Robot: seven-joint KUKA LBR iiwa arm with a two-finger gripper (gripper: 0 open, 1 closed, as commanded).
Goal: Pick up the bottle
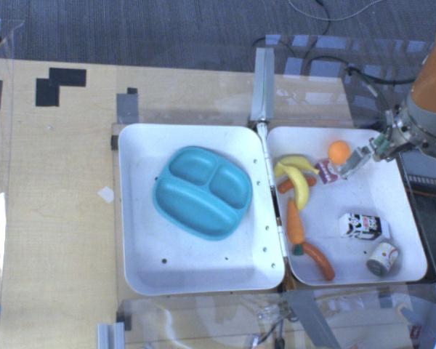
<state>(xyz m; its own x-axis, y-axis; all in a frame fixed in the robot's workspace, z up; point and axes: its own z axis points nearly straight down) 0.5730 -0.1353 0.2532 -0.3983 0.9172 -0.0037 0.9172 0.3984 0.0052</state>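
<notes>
Bottle: white with black patches, label unreadable, lay in the right bin, well below the gripper. Gripper: grip state could not be told, beside the orange ball.

Single fixed camera above the bench, looking down at a slant, both white bins fully framed

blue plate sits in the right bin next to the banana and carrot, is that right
Not quite: in the camera view the blue plate lies by itself in the left bin. The banana and carrot are in the right bin.
</notes>
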